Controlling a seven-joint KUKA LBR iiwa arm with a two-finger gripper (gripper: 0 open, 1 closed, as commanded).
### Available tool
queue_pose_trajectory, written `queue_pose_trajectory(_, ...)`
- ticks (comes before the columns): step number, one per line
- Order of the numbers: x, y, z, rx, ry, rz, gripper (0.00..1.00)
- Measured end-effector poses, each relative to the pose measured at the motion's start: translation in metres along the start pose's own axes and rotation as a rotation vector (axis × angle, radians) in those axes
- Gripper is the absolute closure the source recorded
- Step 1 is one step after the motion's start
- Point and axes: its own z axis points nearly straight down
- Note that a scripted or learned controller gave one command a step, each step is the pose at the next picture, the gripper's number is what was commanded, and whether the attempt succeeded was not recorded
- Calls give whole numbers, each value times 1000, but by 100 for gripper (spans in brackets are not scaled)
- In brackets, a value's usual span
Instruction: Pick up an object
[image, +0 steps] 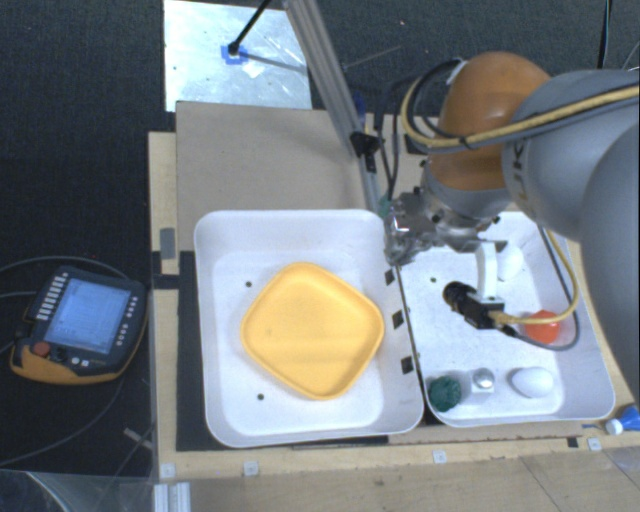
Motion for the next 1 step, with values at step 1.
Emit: queue_pose_trajectory(1,42,-30,9,0,0,1,100)
